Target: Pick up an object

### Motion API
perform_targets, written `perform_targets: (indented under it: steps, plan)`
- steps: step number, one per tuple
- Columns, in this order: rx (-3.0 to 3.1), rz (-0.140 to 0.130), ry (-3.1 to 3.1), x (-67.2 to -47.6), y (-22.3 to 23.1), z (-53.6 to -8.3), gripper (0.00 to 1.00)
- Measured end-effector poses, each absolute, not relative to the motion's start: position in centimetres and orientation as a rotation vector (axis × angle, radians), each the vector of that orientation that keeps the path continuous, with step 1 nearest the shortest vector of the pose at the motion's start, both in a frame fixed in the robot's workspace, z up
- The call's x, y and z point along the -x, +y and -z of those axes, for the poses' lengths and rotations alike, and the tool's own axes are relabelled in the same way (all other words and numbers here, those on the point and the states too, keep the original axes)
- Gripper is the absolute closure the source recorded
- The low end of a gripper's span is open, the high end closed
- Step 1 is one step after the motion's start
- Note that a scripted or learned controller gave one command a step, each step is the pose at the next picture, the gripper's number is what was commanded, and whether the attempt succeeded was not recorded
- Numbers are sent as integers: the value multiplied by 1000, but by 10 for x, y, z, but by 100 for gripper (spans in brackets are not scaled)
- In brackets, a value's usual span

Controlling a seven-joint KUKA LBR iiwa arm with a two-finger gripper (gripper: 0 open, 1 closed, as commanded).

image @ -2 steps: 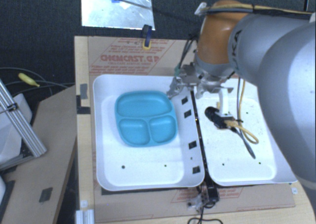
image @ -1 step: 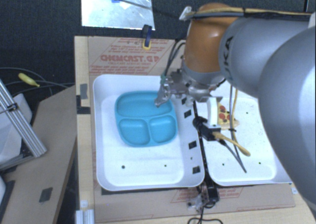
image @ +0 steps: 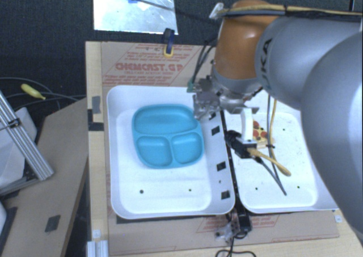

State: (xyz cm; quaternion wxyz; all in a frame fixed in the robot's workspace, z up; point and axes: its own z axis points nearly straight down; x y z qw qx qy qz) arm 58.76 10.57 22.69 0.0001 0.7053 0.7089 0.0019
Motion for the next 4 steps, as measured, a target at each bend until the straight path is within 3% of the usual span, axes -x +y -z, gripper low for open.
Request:
perform_targets:
  steps: [1, 2, 3, 4]
  plan:
    - [-2217, -19, 2214, -551, 74, -351, 100]
    - [-2206, -28, 2221, -531, 86, -498, 100]
    - [-2217, 7, 2232, -489, 99, -406, 100]
    - [-2214, -5, 2227, -487, 122, -426, 100]
